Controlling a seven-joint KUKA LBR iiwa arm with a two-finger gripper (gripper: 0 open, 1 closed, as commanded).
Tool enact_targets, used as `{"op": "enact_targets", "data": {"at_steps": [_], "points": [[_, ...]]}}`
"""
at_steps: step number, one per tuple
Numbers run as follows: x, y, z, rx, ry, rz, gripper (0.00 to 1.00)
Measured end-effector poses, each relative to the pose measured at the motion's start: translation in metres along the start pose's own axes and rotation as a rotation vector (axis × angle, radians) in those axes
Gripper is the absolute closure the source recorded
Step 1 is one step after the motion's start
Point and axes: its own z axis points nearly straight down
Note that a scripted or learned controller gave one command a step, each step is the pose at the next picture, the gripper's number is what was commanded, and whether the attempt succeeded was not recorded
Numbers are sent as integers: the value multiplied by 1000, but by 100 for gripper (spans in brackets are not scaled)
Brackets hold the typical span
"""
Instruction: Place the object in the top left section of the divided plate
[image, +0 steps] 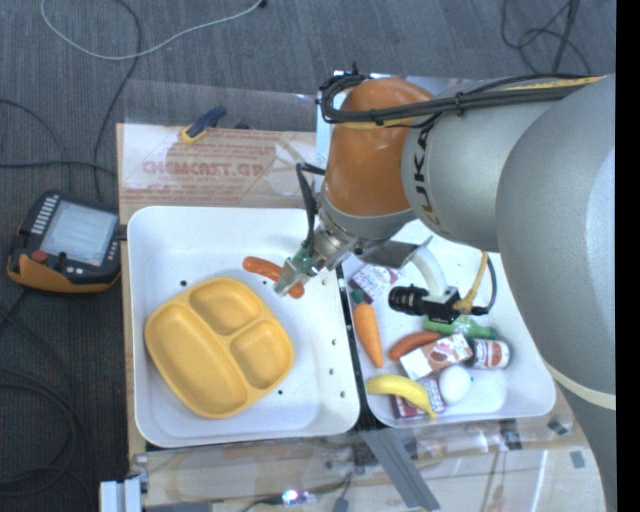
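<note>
Camera view: the gripper (291, 279) hangs low over the left bin (170, 228), just beyond the yellow divided plate (219, 345). Its fingers pinch one end of a small orange-red sausage (264, 268) lying on the bin floor. The right bin (520, 395) holds a carrot (368, 332), banana (400, 389) and egg (455, 384).

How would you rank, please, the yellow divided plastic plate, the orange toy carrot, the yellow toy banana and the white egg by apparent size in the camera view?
1. Yellow divided plastic plate, by far.
2. Orange toy carrot and yellow toy banana: alike in length, too close to rank.
3. White egg, smallest.
</note>
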Motion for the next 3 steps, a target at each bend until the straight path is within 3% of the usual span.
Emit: {"op": "enact_targets", "data": {"at_steps": [1, 3], "points": [[-10, 9, 17, 0, 1, 21, 100], [-7, 4, 17, 2, -3, 62, 100]]}}
